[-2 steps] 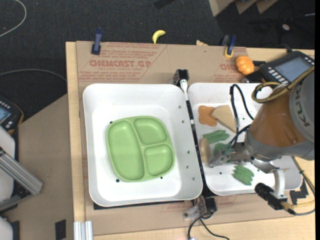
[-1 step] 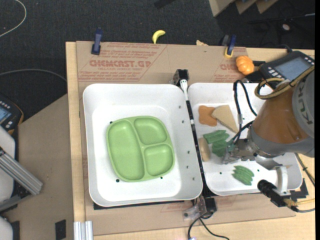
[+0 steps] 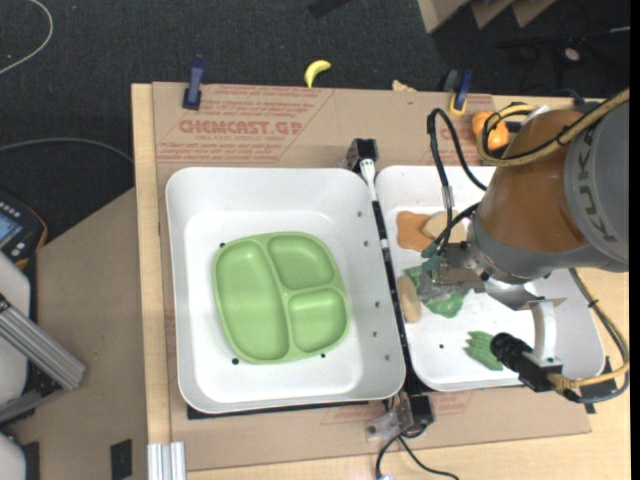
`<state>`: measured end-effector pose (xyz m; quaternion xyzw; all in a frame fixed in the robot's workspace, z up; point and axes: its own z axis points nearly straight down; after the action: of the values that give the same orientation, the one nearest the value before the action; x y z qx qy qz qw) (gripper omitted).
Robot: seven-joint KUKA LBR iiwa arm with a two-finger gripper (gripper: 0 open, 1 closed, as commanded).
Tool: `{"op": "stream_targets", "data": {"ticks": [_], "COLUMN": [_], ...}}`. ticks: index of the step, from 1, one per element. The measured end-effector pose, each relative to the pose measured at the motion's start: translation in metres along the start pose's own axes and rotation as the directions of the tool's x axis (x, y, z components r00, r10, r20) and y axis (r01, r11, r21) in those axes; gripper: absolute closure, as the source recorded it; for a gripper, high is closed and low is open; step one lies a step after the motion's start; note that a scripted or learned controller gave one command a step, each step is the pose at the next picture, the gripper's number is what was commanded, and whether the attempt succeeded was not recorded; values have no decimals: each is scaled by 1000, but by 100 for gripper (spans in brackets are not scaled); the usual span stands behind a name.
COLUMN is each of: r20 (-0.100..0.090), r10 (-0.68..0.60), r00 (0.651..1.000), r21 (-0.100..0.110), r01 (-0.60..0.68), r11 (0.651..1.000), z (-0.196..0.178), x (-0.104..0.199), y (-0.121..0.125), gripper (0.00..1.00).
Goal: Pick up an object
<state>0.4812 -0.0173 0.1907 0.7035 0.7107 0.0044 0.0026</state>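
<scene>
I see the arm (image 3: pixel 545 203) reaching over the right bin (image 3: pixel 590 343), with the tool (image 3: pixel 432 280) low among the items at that bin's left side. I cannot tell the tool's state; the wrist covers it. A green object (image 3: pixel 445 303) lies directly beside the tool, a tan piece (image 3: pixel 413 229) just above, and another green item (image 3: pixel 483 349) nearer the front. I judge the pick not yet confirmed: nothing is seen lifted. The left bin (image 3: pixel 200 368) holds a green divided plate (image 3: pixel 280 295). The arm hides much of the right bin's floor.
</scene>
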Motion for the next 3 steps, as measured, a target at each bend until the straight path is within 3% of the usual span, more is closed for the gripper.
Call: {"op": "stream_targets", "data": {"ticks": [2, 3], "r20": [1, 0], "r10": [5, 8], "r00": [1000, 1000], "r21": [2, -9], "r01": [-5, -8], "r11": [1000, 1000], "z": [-104, -252], "x": [73, 60], "y": [10, 2], "gripper": [100, 100]}}
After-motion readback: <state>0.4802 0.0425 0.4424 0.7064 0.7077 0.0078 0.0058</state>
